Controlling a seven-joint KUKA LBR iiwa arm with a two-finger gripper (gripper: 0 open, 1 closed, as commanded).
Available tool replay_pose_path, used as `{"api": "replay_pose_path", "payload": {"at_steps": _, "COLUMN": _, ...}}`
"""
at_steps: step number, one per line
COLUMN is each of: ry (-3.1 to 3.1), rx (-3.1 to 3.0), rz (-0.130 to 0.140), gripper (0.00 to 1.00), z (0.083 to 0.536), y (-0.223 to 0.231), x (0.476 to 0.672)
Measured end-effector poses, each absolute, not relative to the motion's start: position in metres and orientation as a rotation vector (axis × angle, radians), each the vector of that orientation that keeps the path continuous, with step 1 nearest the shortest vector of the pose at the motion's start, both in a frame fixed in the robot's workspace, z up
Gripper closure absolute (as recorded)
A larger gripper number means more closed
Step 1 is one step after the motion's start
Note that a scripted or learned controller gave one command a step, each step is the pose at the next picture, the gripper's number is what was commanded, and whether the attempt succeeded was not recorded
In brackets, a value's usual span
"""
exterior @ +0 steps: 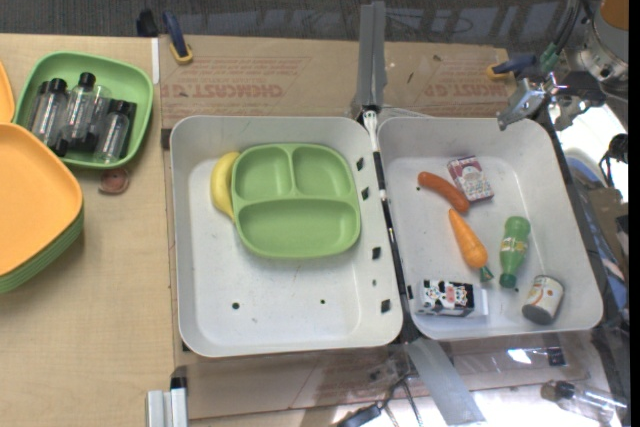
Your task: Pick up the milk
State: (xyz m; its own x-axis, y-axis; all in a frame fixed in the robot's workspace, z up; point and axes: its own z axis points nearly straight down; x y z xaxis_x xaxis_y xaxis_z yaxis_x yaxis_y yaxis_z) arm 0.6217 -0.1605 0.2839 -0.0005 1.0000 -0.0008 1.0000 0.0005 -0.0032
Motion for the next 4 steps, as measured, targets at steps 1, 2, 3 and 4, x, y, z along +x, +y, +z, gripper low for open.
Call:
{"api": "replay_pose_path", "payload": {"at_steps": 1, "ry": -2.517, "rx": -1.879, "rz": 0.001, "gripper": 0.0, "z": 0.143, "y": -0.104, "x": 0.642}}
{"api": "replay_pose_path", "payload": {"at_steps": 2, "ry": -2.208, "rx": -2.237, "rz": 0.0, "gripper": 0.0, "z": 0.093, "y": -0.155, "x": 0.629}}
{"api": "replay_pose_path", "payload": {"at_steps": 3, "ry": -2.206, "rx": -2.239, "rz": 0.0, "gripper": 1.0, "z": 0.102, "y": -0.156, "x": 0.629}}
{"api": "replay_pose_path", "payload": {"at_steps": 4, "ry": -2.261, "rx": -2.184, "rz": 0.0, "gripper": 1.0, "z": 0.093, "y": -0.154, "x": 0.63}}
